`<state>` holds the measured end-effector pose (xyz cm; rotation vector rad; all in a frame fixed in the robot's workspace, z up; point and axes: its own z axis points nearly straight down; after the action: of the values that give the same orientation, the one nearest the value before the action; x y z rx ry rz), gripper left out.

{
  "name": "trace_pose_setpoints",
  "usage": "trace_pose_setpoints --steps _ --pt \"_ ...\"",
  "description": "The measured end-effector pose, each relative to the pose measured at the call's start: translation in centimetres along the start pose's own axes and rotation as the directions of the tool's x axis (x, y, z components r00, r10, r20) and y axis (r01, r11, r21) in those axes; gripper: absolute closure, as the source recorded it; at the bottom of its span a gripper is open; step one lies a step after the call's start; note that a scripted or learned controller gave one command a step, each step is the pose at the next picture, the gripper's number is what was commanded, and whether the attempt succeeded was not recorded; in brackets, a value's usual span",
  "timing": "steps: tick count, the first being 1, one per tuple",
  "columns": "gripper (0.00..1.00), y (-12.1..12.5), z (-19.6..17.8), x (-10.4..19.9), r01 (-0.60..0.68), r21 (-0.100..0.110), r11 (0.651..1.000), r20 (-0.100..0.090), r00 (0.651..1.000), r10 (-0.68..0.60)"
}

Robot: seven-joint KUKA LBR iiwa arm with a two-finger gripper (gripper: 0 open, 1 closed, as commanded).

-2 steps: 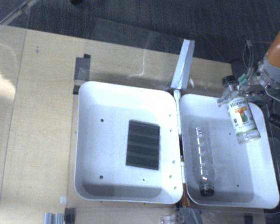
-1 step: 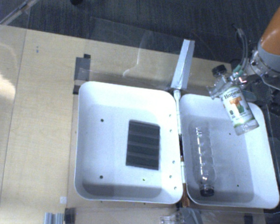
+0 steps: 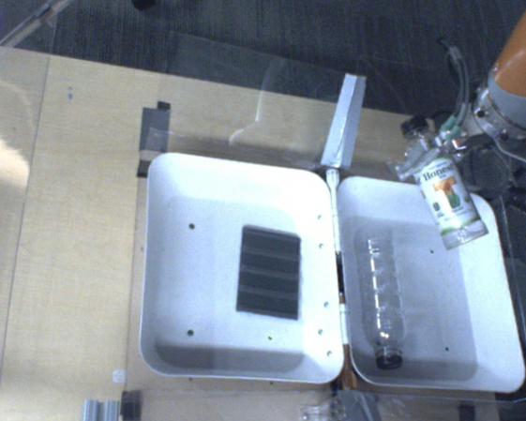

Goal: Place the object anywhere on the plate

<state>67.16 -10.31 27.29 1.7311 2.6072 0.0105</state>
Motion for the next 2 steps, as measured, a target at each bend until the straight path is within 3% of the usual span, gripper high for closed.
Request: trace_pose_setpoints --steps 1,2 --pt "1.0 2.5 -1.4 6.4 0.256 0.004 0.967 -0.005 0.967 -0.256" --pt "1.0 1.2 3.9 9.2 0.313 0.005 0.95 -0.007 0.95 -0.313"
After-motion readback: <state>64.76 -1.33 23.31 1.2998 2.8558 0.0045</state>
